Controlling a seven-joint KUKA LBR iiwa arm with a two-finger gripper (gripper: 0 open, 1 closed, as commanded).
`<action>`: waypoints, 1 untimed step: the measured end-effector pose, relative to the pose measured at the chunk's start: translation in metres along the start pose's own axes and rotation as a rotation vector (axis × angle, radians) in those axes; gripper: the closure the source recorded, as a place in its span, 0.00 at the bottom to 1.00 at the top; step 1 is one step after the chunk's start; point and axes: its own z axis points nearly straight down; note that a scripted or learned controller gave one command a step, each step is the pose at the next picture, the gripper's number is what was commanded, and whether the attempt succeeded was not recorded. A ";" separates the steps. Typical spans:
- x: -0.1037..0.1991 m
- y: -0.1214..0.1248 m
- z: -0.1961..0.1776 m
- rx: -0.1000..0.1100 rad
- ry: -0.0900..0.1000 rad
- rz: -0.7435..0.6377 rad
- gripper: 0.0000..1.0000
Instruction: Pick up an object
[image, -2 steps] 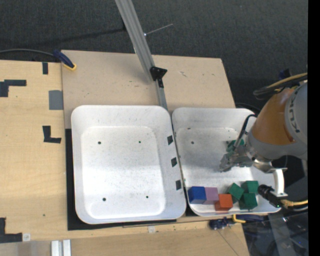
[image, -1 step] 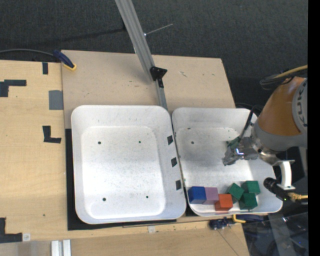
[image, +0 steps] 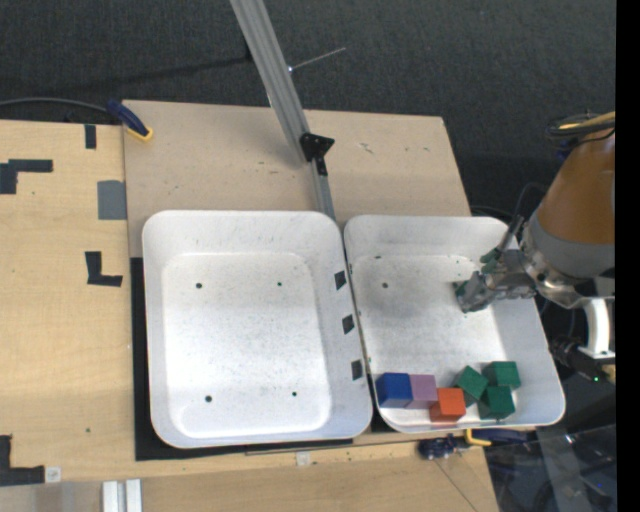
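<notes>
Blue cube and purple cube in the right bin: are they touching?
Touching. The camera view shows the blue cube pressed side by side against the purple cube, no bin floor visible between them.

Open floor in right bin; blocks along near wall.

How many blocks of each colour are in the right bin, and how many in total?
Green blocks: 3
Blue block: 1
Purple block: 1
Orange block: 1
Total: 6, all at the near edge of the right bin.
</notes>
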 end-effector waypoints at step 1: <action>-0.008 -0.005 -0.049 0.001 -0.001 0.002 1.00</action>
